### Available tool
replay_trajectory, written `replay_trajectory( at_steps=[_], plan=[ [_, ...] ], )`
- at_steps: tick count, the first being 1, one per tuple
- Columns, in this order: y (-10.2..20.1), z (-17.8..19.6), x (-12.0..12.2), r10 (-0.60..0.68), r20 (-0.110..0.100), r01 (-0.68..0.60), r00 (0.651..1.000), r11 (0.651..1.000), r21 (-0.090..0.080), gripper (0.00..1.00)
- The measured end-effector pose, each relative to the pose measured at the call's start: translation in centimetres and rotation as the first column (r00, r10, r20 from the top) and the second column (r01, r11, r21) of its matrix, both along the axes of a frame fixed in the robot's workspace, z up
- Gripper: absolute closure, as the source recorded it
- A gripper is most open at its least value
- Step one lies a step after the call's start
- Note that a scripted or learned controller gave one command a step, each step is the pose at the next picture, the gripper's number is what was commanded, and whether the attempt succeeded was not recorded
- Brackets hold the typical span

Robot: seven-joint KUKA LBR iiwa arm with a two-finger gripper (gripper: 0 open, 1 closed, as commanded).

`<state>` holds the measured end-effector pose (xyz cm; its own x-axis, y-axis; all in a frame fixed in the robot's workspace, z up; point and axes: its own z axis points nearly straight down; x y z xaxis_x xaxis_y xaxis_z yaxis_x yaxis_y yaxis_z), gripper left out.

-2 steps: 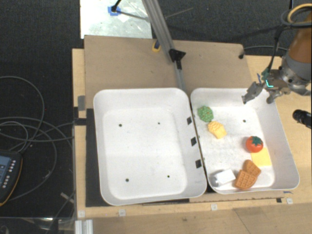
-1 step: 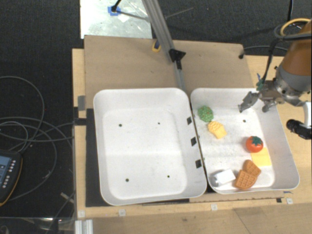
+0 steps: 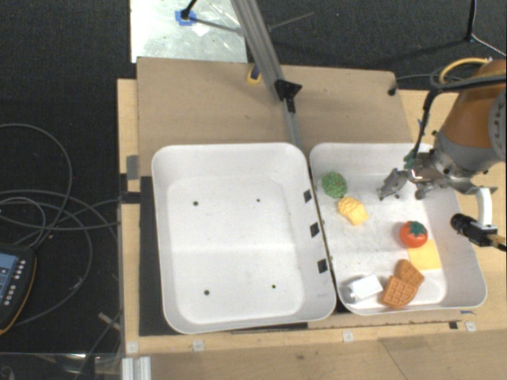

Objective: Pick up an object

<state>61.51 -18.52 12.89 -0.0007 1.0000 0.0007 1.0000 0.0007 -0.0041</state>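
Robotics lab: plywood worktop on dark carpet, loose cables, teach pendant, two white bins.

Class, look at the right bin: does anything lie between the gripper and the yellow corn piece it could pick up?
Nothing visible does. The gripper hangs over the upper part of the right bin, and the yellow corn piece lies to its lower left with bare bin floor between them. The green piece sits just above the corn, off that line.

Dark carpeted floor strewn with black cables, pale wooden bench top, shiny metal floor plate, slanted grey metal pole
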Motion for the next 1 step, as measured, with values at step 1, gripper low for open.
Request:
replay_trajectory(
  at_steps=[1],
  plan=[
    [0.06,-4.01,0.00,0.001,0.002,-0.001,1.000,1.000,0.000,0.00]
  ],
)
